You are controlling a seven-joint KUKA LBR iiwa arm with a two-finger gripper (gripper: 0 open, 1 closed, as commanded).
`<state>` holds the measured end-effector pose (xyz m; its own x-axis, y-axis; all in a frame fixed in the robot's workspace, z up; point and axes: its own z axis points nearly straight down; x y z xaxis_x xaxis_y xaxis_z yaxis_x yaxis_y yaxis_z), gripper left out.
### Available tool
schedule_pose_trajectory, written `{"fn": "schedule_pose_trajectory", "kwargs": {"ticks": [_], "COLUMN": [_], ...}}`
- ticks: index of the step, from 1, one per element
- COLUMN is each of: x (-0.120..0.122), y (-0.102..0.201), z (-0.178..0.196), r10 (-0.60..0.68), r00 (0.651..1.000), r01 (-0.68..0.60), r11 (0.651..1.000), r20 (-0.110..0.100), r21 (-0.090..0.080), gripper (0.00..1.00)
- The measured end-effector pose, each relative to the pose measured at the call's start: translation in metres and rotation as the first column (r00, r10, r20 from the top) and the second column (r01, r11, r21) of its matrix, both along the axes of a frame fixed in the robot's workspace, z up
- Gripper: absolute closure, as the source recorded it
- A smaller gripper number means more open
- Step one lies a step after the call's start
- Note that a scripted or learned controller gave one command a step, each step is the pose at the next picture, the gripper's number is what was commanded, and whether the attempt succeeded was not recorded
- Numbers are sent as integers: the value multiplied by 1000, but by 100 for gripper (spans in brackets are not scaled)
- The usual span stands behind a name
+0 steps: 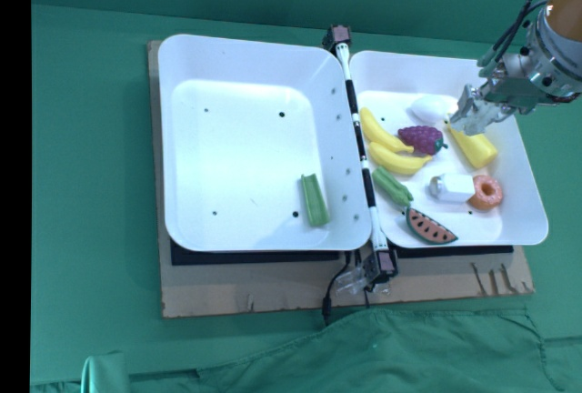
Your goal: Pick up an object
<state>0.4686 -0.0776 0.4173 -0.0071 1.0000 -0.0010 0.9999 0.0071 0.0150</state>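
Note:
My gripper (469, 120) hangs over the right bin (523, 227), just above a yellow wedge-shaped piece (476, 148) and next to a white egg-like object (427, 110). Nothing shows between the fingers. Further left in the same bin lie yellow bananas (386, 146) and purple grapes (420, 139). Toward the front are a green pod (392, 186), a white bottle (452, 187), an orange doughnut (486, 192) and a watermelon slice (428, 226). A green celery stick (315, 199) lies alone in the left bin (227, 73).
The two bins meet at a black-and-white divider rail (357, 141). They rest on a brown cardboard sheet (273, 296) over a green cloth. Folded green fabric (364, 355) lies at the front edge.

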Motion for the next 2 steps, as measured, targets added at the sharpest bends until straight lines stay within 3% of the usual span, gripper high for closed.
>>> {"fn": "schedule_pose_trajectory", "kwargs": {"ticks": [1, 2], "x": [-1, -1], "y": [46, 104], "z": [-13, 79], "r10": [-5, -3], "r00": [1000, 1000], "r01": [5, 3], "r11": [1000, 1000], "r20": [-12, 1], "r21": [2, 4], "gripper": [100, 100]}}
